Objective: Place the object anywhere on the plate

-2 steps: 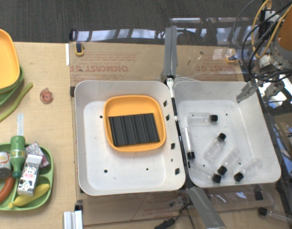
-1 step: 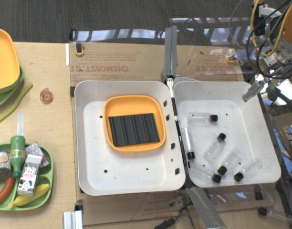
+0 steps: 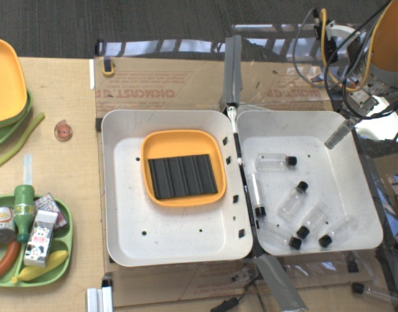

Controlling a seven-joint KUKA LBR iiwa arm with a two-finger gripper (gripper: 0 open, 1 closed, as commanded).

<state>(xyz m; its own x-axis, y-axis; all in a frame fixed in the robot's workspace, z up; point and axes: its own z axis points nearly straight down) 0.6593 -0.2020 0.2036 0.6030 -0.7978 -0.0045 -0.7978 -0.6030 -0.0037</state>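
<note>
The orange plate (image 3: 184,168) lies in the left white bin (image 3: 121,239), toward that bin's upper middle, and a dark ribbed rectangular pad (image 3: 183,177) rests flat on it; the right white bin (image 3: 361,236) sits just beside the plate's bin, the two touching along a shared middle edge; in that right bin, well apart from the plate, lie several clear vials with black caps: one vial (image 3: 277,161) lies on its side nearest the plate's upper level, another vial (image 3: 294,199) is tilted lower down, a long thin one (image 3: 257,194) runs along the bin's wall closest to the plate, and a loose cluster (image 3: 309,229) sits near the bin's lower edge, farthest from the plate; none of these touches the plate; the arm (image 3: 384,38) comes in above the right bin's far corner from the plate, with cables looped over it; its hand (image 3: 339,135) hangs over that corner, seen as a slim grey piece pointing down toward the bin, and whether it is apart or together cannot be told; nothing is visible in its grip; on the tabletop (image 3: 62,96) beyond the plate's bin stands a green tray (image 3: 56,265) of toy food.
</note>
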